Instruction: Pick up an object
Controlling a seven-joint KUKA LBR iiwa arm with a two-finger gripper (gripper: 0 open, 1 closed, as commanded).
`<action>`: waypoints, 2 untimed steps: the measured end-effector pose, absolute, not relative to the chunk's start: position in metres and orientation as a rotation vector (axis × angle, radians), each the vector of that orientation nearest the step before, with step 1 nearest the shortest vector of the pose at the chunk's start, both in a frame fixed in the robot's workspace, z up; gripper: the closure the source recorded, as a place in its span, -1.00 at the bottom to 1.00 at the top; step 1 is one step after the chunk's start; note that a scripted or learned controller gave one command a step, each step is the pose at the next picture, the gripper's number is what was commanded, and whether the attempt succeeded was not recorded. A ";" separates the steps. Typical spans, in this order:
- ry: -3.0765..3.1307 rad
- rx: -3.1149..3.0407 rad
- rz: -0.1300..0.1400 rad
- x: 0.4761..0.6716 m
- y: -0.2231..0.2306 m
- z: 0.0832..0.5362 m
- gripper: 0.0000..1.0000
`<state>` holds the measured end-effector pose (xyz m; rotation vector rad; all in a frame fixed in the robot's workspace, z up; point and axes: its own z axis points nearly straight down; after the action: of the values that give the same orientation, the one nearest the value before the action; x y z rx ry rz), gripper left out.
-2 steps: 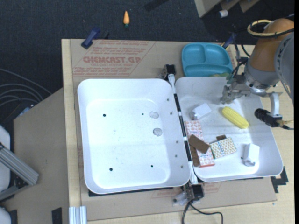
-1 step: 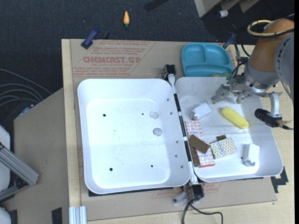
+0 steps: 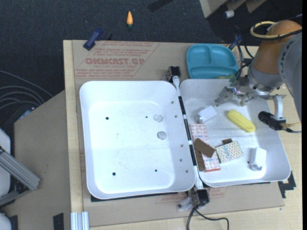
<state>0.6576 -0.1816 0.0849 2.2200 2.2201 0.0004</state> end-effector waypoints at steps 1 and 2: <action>2.223 2.223 -0.002 0.633 -0.179 0.085 -1.00; 2.221 2.222 0.000 0.633 -0.179 0.095 1.00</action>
<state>0.6334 -0.1791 0.0952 2.2222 2.2214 0.0004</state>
